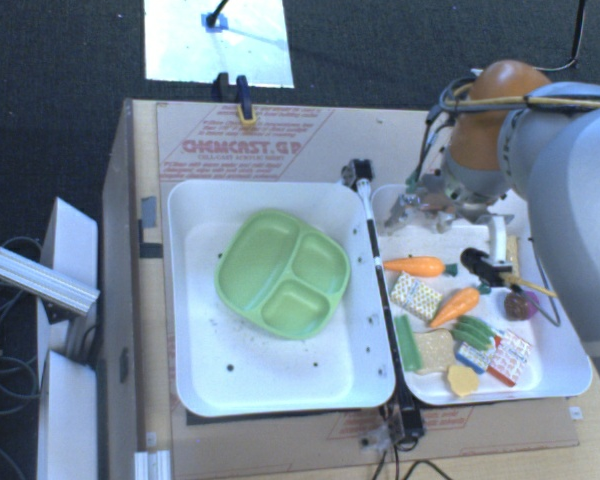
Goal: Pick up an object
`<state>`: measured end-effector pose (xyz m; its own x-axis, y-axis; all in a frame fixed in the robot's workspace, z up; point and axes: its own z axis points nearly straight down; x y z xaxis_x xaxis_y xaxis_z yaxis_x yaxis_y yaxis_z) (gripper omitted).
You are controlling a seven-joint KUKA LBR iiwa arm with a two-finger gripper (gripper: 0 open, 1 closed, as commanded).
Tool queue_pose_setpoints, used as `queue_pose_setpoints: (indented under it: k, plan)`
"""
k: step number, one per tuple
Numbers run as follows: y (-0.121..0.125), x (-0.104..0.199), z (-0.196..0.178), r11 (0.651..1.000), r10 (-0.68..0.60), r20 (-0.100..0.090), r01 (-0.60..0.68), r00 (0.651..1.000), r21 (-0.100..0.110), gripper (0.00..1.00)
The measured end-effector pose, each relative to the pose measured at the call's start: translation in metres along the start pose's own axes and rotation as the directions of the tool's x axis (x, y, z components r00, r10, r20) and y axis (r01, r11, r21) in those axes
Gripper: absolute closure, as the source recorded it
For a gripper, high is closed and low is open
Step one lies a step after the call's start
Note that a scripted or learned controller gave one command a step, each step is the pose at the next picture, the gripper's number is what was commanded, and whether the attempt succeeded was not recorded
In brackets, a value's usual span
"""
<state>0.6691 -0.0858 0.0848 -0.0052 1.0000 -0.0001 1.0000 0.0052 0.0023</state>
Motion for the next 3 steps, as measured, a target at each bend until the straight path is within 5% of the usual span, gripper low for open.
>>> queue_pose_setpoints:
  k: [1, 2, 3]
  plan:
    - [0.0, 0.001, 0.0, 1.0, 0.0, 0.001, 0.0, 1.0, 0.0, 0.0]
    - [-0.046, -0.008, 0.0, 1.0, 0.004, 0.0, -0.004, 1.0, 0.001, 0.0]
    - [0.0, -0.003, 0.0, 1.0, 0.001, 0.0, -0.001, 1.0, -0.001, 0.0]
